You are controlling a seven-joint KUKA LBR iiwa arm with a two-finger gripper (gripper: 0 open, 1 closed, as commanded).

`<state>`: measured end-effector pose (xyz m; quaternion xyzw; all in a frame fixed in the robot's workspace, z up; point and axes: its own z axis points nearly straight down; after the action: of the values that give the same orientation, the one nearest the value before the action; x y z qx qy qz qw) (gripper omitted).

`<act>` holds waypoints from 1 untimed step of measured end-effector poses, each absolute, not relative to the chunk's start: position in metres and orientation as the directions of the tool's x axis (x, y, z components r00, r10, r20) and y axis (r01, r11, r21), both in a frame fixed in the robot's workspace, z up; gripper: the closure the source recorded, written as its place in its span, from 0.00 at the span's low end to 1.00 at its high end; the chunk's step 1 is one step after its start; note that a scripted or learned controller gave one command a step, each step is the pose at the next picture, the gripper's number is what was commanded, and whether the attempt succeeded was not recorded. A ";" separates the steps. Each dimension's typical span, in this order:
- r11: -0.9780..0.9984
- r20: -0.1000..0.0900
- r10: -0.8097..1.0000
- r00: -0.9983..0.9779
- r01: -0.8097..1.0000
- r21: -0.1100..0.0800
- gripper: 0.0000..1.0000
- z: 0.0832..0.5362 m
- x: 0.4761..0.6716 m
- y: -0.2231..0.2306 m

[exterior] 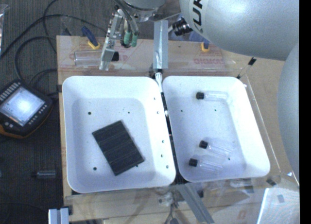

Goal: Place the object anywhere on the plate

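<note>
Bench (112, 55): you are seeing it carrying two bins.
Left bin (73, 116): sitting beside the right.
Right bin (252, 121): touching it.

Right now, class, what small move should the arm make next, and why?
Probably swing the gripper over the right bin and down toward a clear vial. It sits beyond the bins' far edge, and the vials lie away from the dark plate in the left bin.
</note>
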<state>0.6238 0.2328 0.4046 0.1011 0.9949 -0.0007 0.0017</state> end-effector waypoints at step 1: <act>0.979 -0.007 0.202 -0.979 0.203 -0.002 1.00 0.413 0.625 0.233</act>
<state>0.6250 0.2329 0.4134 0.1018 0.9948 -0.0012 0.0032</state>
